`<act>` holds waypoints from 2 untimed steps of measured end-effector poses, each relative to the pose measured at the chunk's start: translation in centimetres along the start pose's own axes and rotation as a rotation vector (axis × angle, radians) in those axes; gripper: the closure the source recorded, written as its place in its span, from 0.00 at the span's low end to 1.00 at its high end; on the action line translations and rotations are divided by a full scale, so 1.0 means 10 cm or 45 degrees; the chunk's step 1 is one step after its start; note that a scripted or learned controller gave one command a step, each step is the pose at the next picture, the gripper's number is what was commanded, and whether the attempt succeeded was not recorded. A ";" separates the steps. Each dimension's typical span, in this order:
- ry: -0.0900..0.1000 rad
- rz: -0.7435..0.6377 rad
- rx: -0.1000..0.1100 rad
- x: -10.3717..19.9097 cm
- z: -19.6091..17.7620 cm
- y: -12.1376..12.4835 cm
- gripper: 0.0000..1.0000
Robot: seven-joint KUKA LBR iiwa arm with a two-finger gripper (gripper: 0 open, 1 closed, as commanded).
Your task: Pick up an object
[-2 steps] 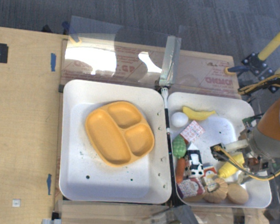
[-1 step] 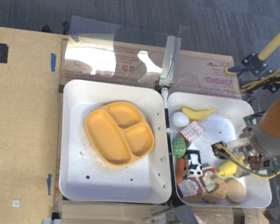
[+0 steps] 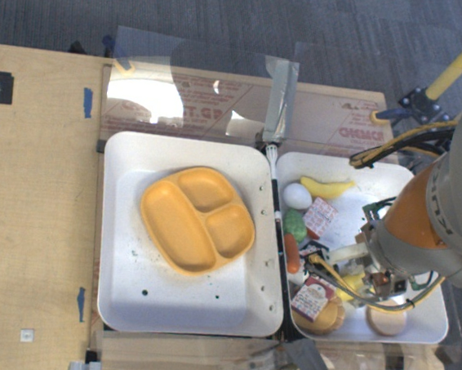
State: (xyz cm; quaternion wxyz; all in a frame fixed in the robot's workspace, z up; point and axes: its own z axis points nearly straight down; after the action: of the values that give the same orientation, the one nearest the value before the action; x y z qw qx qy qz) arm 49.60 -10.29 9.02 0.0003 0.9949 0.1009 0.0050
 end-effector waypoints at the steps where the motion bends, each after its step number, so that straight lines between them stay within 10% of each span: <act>1: -0.006 -0.005 0.005 0.51 -1.87 -0.41 1.00; 2: -0.015 -0.745 0.009 0.56 -2.03 -0.55 1.00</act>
State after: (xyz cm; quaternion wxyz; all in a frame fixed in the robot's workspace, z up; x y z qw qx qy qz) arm 53.81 -3.81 29.41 -0.0013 0.9236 0.3834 -0.0014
